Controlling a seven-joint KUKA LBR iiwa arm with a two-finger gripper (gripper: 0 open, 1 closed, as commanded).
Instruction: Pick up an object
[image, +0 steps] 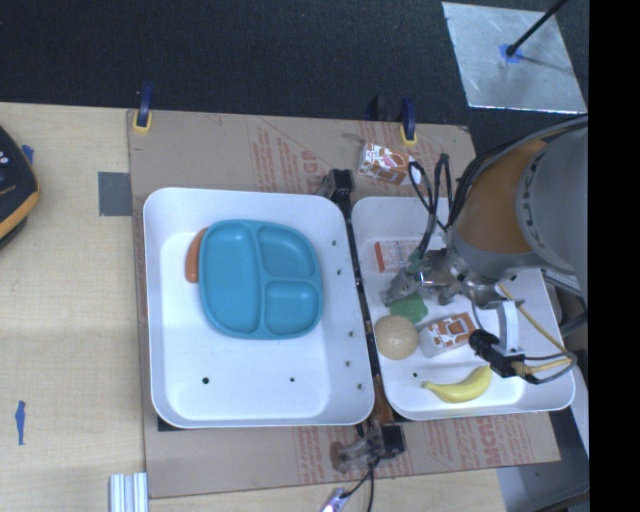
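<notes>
The arm reaches in from the right and its gripper (420, 283) hangs low over the right bin (392, 215), above a green object (406, 305) that it partly hides. Just below lie a beige ball (396, 337) and a small brown-and-white packet (446, 334). A yellow banana (460, 386) rests near that bin's front wall. A red-and-white packet (387, 254) lies flat behind the gripper. The wrist body blocks the fingertips, so nothing shows between them.
The left bin (170, 300) holds a blue divided plate (261, 279) with an orange sausage-like item (192, 256) at its left edge. A snack packet (384, 164) lies on the cardboard behind the right bin. Cables trail from the wrist across the right bin.
</notes>
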